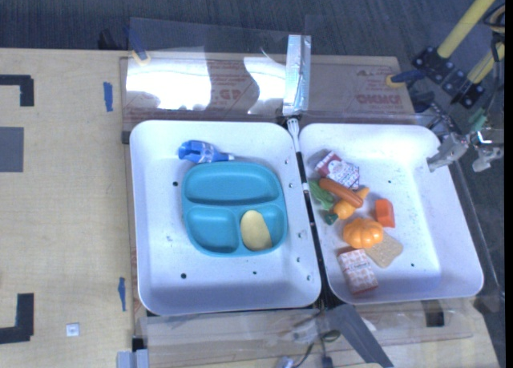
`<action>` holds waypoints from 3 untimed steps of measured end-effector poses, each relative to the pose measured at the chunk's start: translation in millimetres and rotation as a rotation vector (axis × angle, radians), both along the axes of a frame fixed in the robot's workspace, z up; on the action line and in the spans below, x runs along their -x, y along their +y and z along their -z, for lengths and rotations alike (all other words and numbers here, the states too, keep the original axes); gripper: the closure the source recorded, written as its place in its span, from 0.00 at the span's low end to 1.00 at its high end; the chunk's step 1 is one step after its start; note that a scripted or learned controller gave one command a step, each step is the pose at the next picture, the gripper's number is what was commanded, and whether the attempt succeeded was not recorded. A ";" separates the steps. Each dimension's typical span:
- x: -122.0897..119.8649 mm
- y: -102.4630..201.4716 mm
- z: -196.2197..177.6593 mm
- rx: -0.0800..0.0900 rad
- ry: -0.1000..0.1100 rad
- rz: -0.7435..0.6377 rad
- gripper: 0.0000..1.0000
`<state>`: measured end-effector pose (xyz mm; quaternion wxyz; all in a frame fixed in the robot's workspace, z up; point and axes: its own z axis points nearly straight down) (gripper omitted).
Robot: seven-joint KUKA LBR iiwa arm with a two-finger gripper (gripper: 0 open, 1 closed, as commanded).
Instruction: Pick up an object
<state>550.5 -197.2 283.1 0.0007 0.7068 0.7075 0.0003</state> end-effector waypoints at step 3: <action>-67.3 72.1 79.0 0.003 -0.008 -0.361 0.00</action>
